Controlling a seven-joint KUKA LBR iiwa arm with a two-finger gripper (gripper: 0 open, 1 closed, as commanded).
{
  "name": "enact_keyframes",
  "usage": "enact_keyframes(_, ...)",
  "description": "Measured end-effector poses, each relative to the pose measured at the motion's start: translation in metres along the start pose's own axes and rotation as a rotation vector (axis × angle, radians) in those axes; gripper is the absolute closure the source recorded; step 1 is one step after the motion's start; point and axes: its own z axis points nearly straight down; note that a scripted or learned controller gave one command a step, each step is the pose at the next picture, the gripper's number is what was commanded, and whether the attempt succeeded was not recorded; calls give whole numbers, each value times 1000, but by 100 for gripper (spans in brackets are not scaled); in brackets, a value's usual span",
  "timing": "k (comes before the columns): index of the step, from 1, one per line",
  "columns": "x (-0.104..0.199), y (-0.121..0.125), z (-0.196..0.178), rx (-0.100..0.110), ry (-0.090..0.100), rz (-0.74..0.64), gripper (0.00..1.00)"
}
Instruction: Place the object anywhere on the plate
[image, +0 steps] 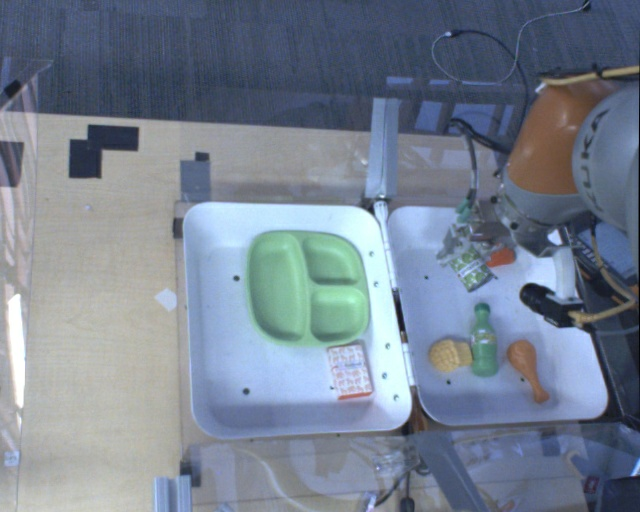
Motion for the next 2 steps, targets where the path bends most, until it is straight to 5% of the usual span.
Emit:
enact_keyframes(1,68,51,1,1,1,-12,100)
enact_keyframes(2,139,38,1,2,2,-126,100)
